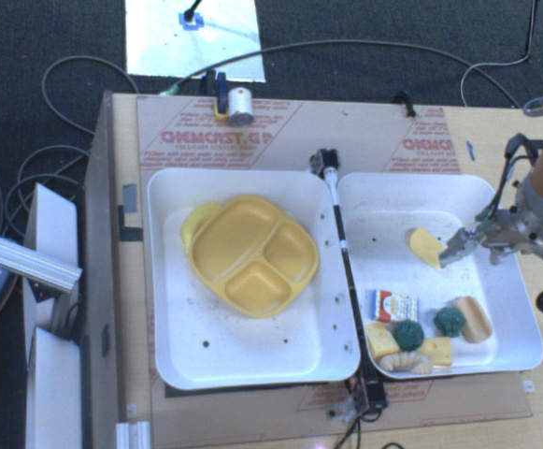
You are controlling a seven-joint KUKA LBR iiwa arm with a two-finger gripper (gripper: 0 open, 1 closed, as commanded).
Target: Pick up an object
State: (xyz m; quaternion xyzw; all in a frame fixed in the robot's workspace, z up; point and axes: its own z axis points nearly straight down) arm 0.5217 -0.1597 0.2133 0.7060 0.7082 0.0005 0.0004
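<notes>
1. Right bin [509,279]: the landmark, a shallow white tray on the right of the bench.
2. Yellow wedge [425,247]: small pale-yellow piece, cheese-slice look, smooth, one rounded end; it lies flat on the bin floor in the upper middle of the right bin, apart from the other items.
3. Gripper [460,248]: enters over the right bin's right rim, grey fingers angled down-left, tips just beside the wedge's right edge. Can't tell how far the fingers are spread, and nothing is visibly held between them.
4. Cluster along the right bin's near edge: small carton [396,304] with red and orange print, two dark green lumps [449,321], a tan bread-roll piece [476,318], yellow blocks [436,351] and a pale ridged piece [408,363].
5. Left of the right bin: the left bin [173,344] with a yellow divided plate [252,253], three compartments, sitting tilted over another yellow item.
</notes>
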